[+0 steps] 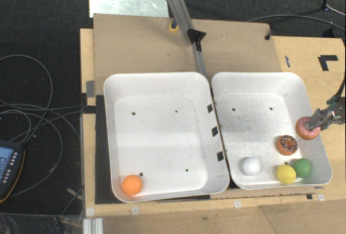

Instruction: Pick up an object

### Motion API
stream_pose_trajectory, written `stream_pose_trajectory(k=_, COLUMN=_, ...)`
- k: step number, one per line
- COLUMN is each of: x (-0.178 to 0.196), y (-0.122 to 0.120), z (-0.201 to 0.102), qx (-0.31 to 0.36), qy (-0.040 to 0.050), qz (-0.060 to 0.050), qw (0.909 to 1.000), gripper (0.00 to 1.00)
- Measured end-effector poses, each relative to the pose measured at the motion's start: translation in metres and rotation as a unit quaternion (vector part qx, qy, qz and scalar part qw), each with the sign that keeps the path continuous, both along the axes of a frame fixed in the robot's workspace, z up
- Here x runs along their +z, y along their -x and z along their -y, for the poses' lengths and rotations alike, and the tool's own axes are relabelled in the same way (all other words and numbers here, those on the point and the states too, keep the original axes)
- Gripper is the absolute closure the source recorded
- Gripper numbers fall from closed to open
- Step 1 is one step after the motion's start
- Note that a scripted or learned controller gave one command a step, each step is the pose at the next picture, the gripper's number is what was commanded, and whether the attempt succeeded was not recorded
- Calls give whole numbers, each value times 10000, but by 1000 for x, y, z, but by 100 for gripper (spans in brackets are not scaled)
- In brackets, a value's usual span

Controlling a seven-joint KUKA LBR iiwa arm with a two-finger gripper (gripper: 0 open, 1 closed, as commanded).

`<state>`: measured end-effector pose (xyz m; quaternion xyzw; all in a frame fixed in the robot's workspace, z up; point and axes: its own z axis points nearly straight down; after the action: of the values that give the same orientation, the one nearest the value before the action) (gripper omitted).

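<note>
Tabletop (254,44) of pale wood and brown board fills most of the slanted overhead view, with dark carpet and loose black cables around it. Two shallow white bins sit side by side on it, touching along their inner edges. Left bin (157,87) holds one thing, an orange ball (132,185) in its near left corner, beside a small dark hole in the floor of the bin. Right bin (254,84) holds a cluster along its near and right sides: a white ball (251,166) near the front edge, a yellow lemon-shaped piece (286,173) to its right, a green ball (303,167) touching the yellow piece, and a brown frosted doughnut (287,145) just behind those two. A grey metal pole (178,3) runs at a slant from the top of the view down to the gap between the bins. At the right edge, the pincer (320,122) reaches in low over the right bin's right rim, with a pink doughnut (307,128) at its tip, resting on or just above the rim. Whether the pincer is open, closed or gripping the pink doughnut cannot be told. A handheld screen device (8,165) lies on the carpet at far left.
</note>
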<state>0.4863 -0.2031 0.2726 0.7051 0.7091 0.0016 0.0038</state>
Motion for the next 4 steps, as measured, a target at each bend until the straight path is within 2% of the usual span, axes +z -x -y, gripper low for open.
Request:
stream_pose_trajectory(k=1, x=1, y=-27, z=-41, qx=24, qy=-16, qz=-14, qw=10000, gripper=100)
stream_pose_trajectory(k=4, x=5, y=-89, z=-208, qx=27, qy=-26, qz=-22, qw=10000, gripper=100)
